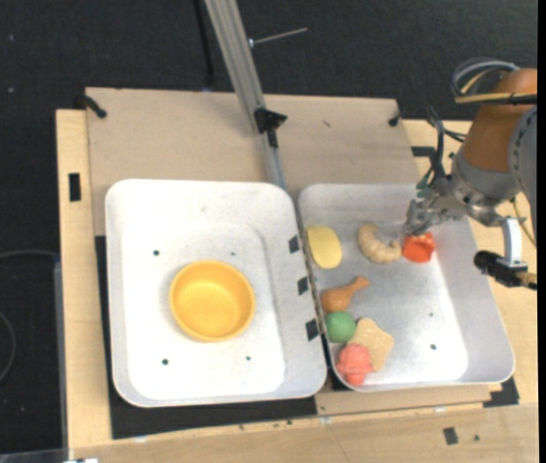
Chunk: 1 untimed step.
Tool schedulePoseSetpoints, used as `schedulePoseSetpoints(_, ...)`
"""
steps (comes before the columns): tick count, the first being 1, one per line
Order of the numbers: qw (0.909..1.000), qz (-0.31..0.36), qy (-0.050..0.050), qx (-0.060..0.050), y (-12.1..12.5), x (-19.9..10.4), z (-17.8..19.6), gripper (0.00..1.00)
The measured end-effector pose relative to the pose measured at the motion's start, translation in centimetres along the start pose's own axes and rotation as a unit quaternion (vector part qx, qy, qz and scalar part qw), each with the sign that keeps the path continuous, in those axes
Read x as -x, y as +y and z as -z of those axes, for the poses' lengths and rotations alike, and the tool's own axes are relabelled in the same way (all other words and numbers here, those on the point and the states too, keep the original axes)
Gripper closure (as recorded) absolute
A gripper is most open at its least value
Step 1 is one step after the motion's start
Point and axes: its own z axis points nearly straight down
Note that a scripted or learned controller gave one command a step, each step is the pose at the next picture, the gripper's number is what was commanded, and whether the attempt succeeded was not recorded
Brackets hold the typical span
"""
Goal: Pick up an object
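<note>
Your claw (421, 222) sits low in the right bin (466, 355), just above the red toy (419, 249); you cannot tell its state. Left of the red toy: beige croissant (379, 244), then yellow lemon (325, 247). Yellow bowl (212, 300) lies far left, in the other bin (138, 220).

A grey robot arm with an orange band above its wrist (495, 128) reaches in from the right edge of the view. Its wrist angles downward and to the left. The two-finger metal gripper (420, 222) at its end points down, low over the bench surface.
</note>
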Motion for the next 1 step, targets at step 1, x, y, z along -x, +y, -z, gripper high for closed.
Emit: schedulePoseSetpoints(1,1.0000,0.001,0.006,-0.005,1.20,0.38,5.06,1.00)
